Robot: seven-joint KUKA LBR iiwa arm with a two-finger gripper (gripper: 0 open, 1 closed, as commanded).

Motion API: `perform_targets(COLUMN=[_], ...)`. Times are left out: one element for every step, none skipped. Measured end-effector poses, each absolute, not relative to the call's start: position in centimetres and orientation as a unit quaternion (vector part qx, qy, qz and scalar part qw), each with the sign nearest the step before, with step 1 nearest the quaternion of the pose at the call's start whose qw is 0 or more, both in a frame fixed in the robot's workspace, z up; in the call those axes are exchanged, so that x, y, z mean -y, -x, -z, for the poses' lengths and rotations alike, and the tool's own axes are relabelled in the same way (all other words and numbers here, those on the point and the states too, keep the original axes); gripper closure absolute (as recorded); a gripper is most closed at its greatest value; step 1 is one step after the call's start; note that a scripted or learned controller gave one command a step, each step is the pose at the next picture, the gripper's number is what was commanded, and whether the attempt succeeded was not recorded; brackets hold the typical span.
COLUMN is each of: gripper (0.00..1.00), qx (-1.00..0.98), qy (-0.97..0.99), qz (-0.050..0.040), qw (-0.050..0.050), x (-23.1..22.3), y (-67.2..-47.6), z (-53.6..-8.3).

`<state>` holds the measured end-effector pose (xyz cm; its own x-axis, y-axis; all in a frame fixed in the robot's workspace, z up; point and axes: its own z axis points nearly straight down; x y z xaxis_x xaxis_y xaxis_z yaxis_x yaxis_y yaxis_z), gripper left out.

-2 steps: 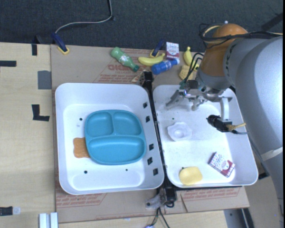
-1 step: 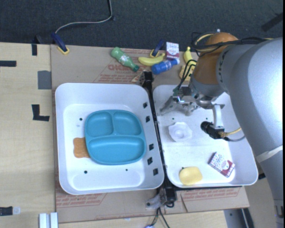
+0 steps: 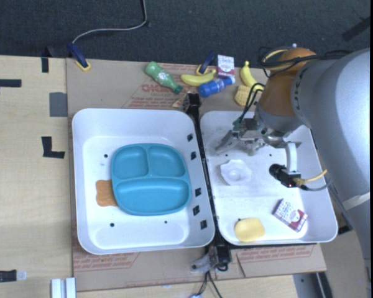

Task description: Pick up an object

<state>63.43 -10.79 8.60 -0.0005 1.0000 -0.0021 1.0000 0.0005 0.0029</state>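
**Arm low over the right bin, fingers spread above a small white piece**

The grey arm (image 3: pixel 336 104) comes in from three o'clock and bends down over the right bin (image 3: pixel 317 228), its orange band (image 3: pixel 280 98) sitting toward one o'clock of that bin. The gripper (image 3: pixel 236 140) hangs over the bin's upper middle with its two fingers splayed apart, released, and nothing shows between them.

Just toward six o'clock of the fingertips lies a small white cup-like object (image 3: pixel 235 172) on the bin floor; whether the fingers touch it cannot be told. Toward four o'clock of it a red-and-white packet (image 3: pixel 290 215) lies tilted near the bin's right wall. A yellow rounded object (image 3: pixel 249 229) rests at the bin's six o'clock edge, well apart from the gripper.

The left bin (image 3: pixel 87 129) holds a blue divided plate (image 3: pixel 151 179) at its centre, and an orange piece (image 3: pixel 104 193) pokes out from under the plate's nine o'clock side.

Beyond the bins, at their twelve o'clock on the cardboard, a cluster lies close together: a green bottle (image 3: pixel 162 77), a yellow banana (image 3: pixel 198 78), a blue object (image 3: pixel 212 87), a small printed carton (image 3: pixel 225 64), and a second banana (image 3: pixel 247 75) beside the arm.
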Motion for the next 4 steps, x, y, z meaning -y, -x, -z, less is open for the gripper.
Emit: perform_targets(gripper=[0.0,0.0,0.0,0.0], qx=[-0.708,-0.708,-0.708,-0.708], qy=[-0.707,-0.706,-0.707,-0.707], qz=[-0.0004,-0.0005,0.0002,-0.0001], qw=[0.001,0.001,0.001,0.002], x=[9.4,10.7,10.9,10.8], y=[-65.5,-66.9,-65.7,-63.3], z=[-8.5,-8.5,-8.6,-8.6])
